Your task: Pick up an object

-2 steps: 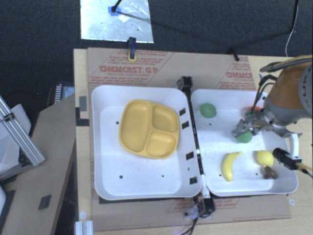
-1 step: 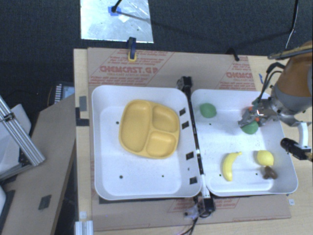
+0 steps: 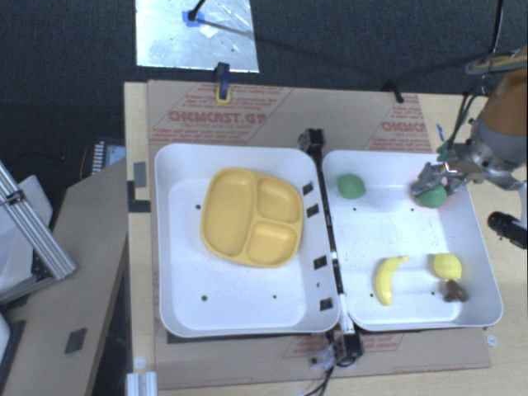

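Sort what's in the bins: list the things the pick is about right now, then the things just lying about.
In play:
gripper
green object under it

Lying about:
green ball
banana
yellow lemon-like fruit
small brown item
yellow divided plate

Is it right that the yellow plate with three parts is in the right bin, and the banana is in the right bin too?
Not quite. The camera view shows the yellow plate lying in the left bin, not the right one. The banana is indeed in the right bin.
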Controlling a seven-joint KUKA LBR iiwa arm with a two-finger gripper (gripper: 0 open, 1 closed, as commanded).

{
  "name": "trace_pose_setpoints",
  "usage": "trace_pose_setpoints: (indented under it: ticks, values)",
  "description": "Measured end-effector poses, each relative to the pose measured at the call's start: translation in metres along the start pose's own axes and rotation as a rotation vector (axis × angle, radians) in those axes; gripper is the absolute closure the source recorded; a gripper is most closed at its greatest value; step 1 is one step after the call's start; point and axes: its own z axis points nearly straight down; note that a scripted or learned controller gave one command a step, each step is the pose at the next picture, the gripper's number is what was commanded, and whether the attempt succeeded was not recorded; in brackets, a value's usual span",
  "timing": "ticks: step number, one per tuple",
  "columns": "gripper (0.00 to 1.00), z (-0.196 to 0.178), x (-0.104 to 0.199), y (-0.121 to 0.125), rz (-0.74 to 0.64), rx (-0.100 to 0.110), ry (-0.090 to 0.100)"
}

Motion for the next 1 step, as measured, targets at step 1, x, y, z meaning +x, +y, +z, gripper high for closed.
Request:
trace_pose_setpoints:
  ticks: [1]
  values:
    - [1.0,-0.0517,-0.0004,0.0022,0.0,0.0,0.0]
